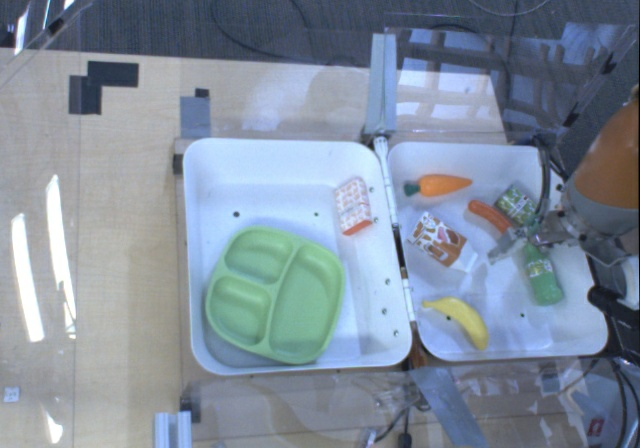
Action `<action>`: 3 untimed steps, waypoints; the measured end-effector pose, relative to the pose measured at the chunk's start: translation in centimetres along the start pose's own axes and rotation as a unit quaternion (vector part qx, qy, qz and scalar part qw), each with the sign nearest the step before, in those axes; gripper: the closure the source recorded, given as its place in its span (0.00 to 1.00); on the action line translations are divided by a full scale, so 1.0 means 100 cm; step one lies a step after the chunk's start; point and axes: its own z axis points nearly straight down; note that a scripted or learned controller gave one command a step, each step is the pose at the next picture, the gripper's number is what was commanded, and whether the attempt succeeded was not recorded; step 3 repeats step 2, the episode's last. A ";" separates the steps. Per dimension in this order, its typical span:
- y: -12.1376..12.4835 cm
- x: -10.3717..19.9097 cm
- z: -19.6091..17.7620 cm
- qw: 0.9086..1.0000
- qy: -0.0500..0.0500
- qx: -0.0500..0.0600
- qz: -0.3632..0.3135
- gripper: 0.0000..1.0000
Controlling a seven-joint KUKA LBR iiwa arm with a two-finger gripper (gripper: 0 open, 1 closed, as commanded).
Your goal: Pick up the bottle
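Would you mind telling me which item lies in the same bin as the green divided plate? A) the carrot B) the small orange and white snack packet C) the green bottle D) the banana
B: the snack packet lies in the left bin just beyond the green divided plate, while the banana, carrot and green bottle all lie in the right bin.
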 end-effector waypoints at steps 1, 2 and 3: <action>0.003 0.000 -0.012 1.000 -0.001 -0.003 -0.001 1.00; 0.018 0.067 -0.069 1.000 0.001 0.001 0.022 1.00; 0.018 0.067 -0.069 1.000 0.001 0.001 0.022 1.00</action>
